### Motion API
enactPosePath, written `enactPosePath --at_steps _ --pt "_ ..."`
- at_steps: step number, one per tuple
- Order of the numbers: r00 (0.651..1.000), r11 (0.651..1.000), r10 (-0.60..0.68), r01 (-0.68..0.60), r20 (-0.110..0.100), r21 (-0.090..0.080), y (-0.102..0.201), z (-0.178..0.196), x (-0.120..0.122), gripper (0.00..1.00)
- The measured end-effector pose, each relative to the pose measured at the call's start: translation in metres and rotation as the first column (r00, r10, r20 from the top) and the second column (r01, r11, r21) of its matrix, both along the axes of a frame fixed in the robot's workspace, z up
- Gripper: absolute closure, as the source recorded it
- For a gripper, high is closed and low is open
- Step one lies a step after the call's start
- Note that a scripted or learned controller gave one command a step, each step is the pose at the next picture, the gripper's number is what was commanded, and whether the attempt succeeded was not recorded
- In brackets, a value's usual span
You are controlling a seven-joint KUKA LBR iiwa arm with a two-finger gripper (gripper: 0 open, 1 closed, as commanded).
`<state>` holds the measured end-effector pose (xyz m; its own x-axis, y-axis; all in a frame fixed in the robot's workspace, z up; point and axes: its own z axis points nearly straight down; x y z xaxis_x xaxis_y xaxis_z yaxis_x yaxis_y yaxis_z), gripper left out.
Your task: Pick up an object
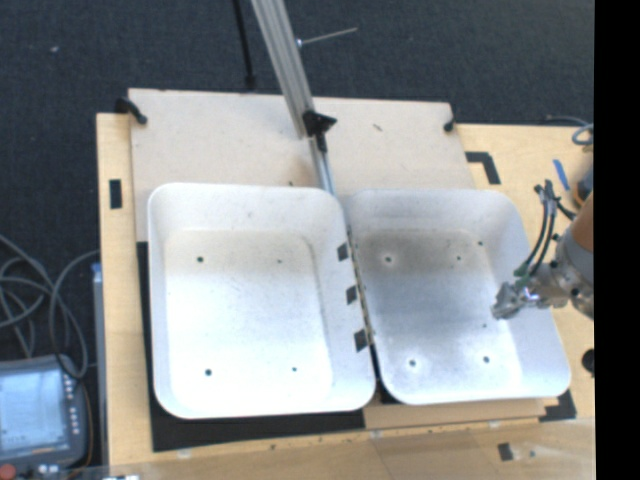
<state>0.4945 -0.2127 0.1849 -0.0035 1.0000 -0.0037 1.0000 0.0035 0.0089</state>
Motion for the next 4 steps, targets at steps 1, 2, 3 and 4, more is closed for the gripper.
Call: enactPosePath --at_steps 1,2,3,4 --pt "1.0 1.0 0.001 -0.001 -0.001 0.001 0.002 0.044 0.003 1.0" --pt "1.0 1.0 0.001 -0.001 0.0 0.0 0.001 0.098 0.005 1.0" --pt "1.0 1.0 0.003 -0.003 -0.005 0.003 0.047 0.101 0.004 1.0" --pt "1.0 1.0 0.003 -0.003 -0.006 0.004 0.1 0.103 0.004 1.0"
